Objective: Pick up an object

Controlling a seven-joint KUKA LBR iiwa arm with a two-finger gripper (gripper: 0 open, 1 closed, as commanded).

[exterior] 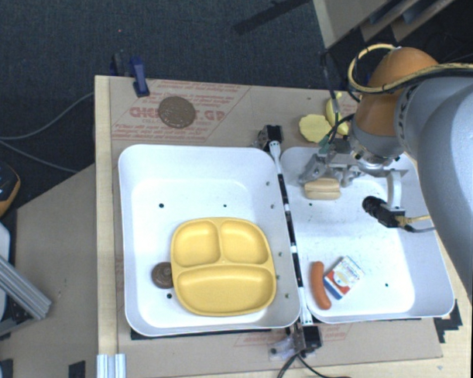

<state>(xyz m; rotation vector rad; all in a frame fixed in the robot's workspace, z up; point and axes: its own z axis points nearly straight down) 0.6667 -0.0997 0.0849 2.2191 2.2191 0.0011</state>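
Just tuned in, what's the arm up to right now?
The arm is reaching into the right bin, with its gripper low over a tan block near the far left corner. An orange sausage and a small packet lie nearer the front. The left bin holds a yellow divided plate.

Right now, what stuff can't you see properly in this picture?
- Gripper fingers: hidden under the wrist, camera view.
- Tan block: top edge covered by the gripper.
- Brown disc: partly behind the yellow tray.
- Small packet: print too small to read.
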